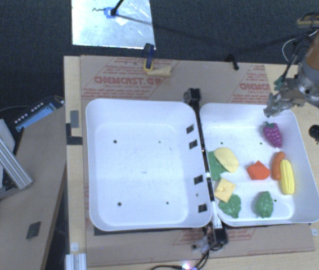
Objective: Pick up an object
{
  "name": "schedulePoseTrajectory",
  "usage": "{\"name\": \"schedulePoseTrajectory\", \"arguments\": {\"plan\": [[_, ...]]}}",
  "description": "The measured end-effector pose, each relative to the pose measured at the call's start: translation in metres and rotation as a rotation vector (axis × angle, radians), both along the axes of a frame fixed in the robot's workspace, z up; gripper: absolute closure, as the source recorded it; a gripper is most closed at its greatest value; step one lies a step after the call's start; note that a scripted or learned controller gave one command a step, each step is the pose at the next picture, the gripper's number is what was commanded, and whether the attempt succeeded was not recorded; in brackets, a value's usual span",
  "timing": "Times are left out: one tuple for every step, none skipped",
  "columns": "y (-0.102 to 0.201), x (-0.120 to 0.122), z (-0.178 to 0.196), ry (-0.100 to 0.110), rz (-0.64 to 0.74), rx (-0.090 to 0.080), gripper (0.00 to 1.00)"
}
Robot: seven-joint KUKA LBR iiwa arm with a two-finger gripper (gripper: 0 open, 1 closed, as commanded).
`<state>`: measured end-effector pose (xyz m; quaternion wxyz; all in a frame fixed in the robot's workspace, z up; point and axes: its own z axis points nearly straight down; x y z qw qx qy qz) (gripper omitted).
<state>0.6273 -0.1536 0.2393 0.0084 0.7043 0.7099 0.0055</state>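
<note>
A brown board [125, 75] with red lettering lies on the desk [46, 167] under both bins. A yellow and blue clip [151, 61] sits at its far edge. Beyond it, a shiny metal sheet [111, 16] rests on dark carpet [24, 38].

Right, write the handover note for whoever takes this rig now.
Gripper: above the far edge of the right white bin, beside the purple toy grape bunch, holding nothing that can be seen.
Also in that bin: yellow toy corn cob, orange toy carrot, orange-red wedge, green toy broccoli.
Done: nothing lifted.
Left: grasp one object and raise it.
</note>
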Motion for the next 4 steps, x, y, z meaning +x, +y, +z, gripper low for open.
{"name": "schedulePoseTrajectory", "arguments": {"plan": [[0.022,0.006,0.177,-0.003,0.0,0.0,1.0],[0.008,-0.003,0.306,0.001,-0.003,-0.001,1.0],[-0.05,-0.023,0.296,0.017,-0.011,0.002,1.0],[-0.053,0.012,0.296,0.015,-0.003,0.001,1.0]]}}
